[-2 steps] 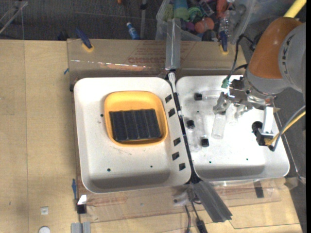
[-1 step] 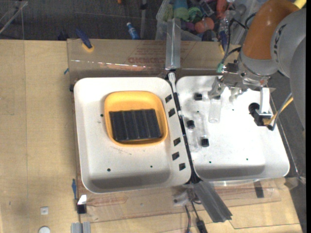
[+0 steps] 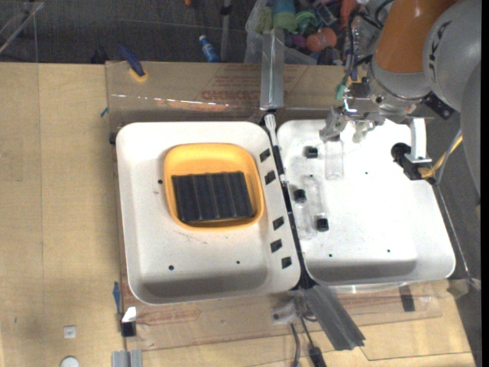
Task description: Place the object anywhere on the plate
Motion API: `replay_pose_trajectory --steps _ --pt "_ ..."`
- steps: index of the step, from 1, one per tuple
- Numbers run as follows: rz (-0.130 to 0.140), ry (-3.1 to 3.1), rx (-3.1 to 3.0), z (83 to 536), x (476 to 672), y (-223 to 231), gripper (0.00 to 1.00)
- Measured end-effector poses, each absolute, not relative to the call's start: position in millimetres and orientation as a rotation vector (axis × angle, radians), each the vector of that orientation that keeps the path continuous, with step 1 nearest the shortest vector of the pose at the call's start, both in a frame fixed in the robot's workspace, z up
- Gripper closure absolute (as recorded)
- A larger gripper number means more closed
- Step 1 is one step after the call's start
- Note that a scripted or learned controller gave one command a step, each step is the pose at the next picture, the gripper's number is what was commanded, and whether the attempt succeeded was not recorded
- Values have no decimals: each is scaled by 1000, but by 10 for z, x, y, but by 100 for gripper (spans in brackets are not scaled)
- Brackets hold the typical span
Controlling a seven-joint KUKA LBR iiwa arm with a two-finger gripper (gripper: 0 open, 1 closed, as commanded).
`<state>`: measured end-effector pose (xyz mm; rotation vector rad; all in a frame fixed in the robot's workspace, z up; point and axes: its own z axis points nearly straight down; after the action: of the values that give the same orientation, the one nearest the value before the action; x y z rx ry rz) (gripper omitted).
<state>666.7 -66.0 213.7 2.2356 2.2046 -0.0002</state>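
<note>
the left bin (image 3: 145, 205) holds the orange plate (image 3: 176, 163), a dark ridged object (image 3: 212, 197) already lying on it, long axis left-right. the gripper (image 3: 345, 132) hovers well right, over the right bin (image 3: 382, 228); grip state unclear.
</note>
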Motion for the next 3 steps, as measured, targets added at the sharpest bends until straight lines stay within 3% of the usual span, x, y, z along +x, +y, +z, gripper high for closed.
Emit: replay_pose_trajectory --steps 1,2,3 --pt "1 2276 2161 2366 6668 -589 100" --pt "-2 2433 1992 1844 6665 -442 100" --pt "3 2517 1875 2174 6672 -197 100"
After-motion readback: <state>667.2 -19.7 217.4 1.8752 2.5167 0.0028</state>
